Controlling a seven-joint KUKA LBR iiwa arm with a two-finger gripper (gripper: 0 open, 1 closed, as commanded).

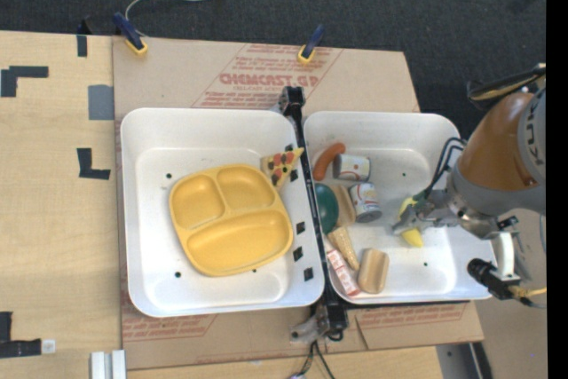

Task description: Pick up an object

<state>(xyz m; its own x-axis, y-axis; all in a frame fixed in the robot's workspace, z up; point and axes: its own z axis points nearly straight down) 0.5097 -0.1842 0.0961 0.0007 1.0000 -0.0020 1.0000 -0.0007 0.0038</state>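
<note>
Cardboard sheet (266, 75) under two white bins (142, 217).

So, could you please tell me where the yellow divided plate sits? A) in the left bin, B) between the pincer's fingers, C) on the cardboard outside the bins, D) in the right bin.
A: the yellow divided plate lies flat on the floor of the left bin, while the right bin holds the smaller items.
</note>
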